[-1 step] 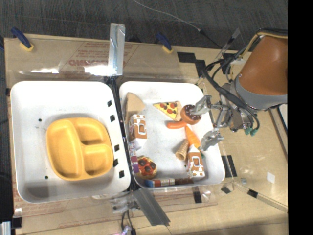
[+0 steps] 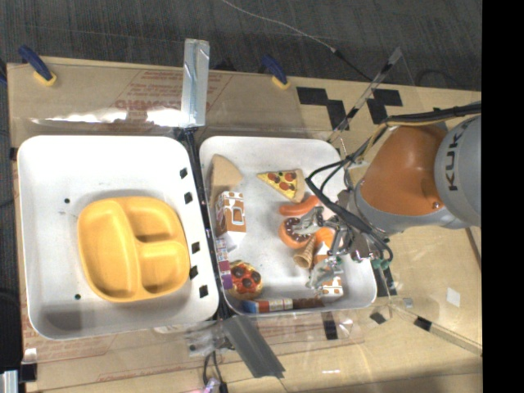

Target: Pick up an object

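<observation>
The right bin (image 2: 270, 147) holds several toy foods: a pizza slice (image 2: 282, 182), a tan bread wedge (image 2: 223, 173), a small brown-and-white box (image 2: 232, 211), an orange ring-shaped piece (image 2: 293, 229), an orange cone (image 2: 308, 250), a berry tart (image 2: 243, 277) and a small white-and-orange piece (image 2: 332, 286). My gripper (image 2: 329, 256) reaches in from the right and sits low over the bin's right side, just beside the cone and above the white-and-orange piece. Cables and the wrist hide its tips.
The left bin (image 2: 41, 162) holds a yellow divided tray (image 2: 131, 246). A thin pen-like stick (image 2: 274, 304) lies along the right bin's front wall. The grey arm with its orange band (image 2: 405, 178) overhangs the bin's right rim.
</observation>
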`<state>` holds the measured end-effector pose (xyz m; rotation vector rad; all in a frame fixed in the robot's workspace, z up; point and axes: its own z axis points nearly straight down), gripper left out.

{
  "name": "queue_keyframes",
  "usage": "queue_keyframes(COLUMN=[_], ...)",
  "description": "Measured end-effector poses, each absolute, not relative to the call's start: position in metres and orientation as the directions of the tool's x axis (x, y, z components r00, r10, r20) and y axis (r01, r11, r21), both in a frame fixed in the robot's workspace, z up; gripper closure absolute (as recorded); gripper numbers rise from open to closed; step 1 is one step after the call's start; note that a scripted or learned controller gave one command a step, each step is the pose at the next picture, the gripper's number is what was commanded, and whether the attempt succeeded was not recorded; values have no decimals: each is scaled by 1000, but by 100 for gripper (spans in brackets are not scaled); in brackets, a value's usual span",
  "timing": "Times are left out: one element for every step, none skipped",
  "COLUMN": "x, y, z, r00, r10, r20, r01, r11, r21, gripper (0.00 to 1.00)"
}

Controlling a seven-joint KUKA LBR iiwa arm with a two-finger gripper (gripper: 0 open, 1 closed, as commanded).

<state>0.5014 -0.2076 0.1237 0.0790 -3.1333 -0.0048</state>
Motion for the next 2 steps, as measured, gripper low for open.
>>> queue_keyframes(x=[519, 522], y=[-204, -202], z=[95, 107], r00=[-1000, -1000], r10=[-18, -27], r20=[-5, -12], r01=[-18, -27], r11=[1000, 1000], r21=[-3, -5], gripper=[0, 100])
